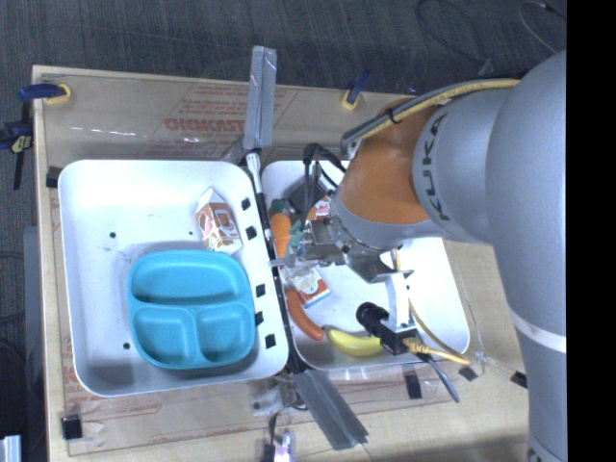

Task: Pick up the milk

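**Layout, both bins**

Left bin (87,258): divided tray (191,308) at front, milk carton (218,222) behind it near the divider. Right bin (452,296): carrot (279,234) along left wall, sausage (304,318) and banana (352,342) at front. Gripper (306,248) beside the carrot.

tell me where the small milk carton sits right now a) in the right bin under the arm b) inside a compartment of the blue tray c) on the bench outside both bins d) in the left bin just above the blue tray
d: the milk carton lies on the white floor of the left bin, beside the upper right corner of the blue tray.
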You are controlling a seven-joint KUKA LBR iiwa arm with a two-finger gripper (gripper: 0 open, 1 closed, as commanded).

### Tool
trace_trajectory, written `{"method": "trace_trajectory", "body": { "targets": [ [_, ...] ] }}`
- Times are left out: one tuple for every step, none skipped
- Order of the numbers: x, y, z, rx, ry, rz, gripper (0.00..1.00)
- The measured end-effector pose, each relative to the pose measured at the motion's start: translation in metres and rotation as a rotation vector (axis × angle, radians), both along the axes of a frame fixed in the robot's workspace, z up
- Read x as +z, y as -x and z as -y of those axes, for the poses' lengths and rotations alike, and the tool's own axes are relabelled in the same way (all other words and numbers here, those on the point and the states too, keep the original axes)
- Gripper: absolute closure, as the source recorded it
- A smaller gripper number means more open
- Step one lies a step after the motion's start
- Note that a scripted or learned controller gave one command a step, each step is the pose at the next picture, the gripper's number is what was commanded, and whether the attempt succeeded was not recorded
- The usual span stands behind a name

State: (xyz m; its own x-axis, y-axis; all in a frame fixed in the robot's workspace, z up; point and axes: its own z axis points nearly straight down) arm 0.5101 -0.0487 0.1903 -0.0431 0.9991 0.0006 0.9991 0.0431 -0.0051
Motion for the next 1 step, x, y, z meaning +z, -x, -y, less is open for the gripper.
{"method": "trace_trajectory", "body": {
  "targets": [
    [0.0003,-0.0055,-0.0545,-0.225,0.002,0.001,1.00]
  ]
}}
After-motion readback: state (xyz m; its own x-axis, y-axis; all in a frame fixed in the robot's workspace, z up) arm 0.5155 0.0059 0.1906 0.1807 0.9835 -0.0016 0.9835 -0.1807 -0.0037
